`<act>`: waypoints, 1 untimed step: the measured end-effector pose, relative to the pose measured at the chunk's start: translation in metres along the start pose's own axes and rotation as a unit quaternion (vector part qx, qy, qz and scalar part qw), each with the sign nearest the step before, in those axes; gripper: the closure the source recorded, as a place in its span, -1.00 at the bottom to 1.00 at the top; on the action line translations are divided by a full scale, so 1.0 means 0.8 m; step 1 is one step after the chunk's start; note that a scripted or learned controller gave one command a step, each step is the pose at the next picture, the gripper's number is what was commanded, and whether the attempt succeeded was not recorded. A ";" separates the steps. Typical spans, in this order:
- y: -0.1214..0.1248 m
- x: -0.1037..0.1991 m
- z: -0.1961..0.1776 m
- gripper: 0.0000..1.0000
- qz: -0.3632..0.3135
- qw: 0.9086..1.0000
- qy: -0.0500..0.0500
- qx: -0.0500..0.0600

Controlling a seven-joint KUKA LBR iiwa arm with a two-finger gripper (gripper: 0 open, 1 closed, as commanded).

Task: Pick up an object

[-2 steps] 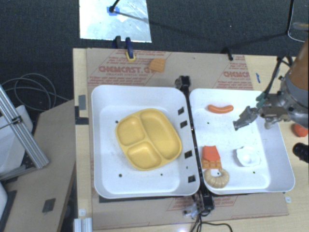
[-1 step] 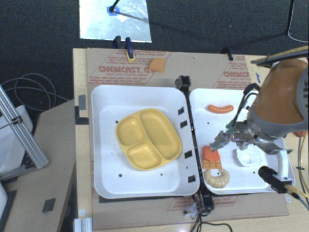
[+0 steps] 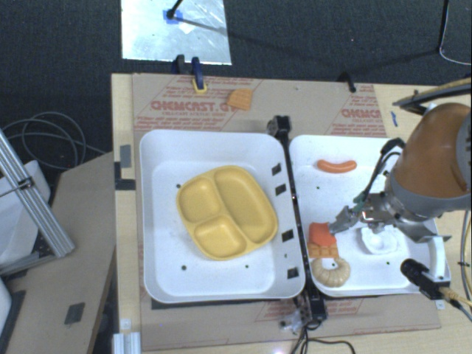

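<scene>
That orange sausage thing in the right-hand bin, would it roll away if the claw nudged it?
Probably. The sausage looks rounded and smooth, so a sideways nudge could roll it across the flat right bin. Its slight curve might make it wobble rather than roll straight. It looks small, likely light.

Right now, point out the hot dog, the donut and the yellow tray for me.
hot dog (image 3: pixel 337 166), camera view, middle of the sausage.
donut (image 3: pixel 331 272), camera view, on its ring, upper side.
yellow tray (image 3: pixel 227 212), camera view, on the ridge where its compartments meet.
</scene>
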State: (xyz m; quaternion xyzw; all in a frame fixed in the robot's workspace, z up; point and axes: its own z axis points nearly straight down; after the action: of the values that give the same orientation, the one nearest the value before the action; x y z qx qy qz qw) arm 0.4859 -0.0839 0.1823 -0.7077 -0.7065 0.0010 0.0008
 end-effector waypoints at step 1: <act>0.001 -0.091 -0.040 -1.00 0.001 1.000 -0.002 -0.004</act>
State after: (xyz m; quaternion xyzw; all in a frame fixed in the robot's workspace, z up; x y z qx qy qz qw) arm 0.4867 -0.1568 0.2141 -0.7083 -0.7059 -0.0004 -0.0028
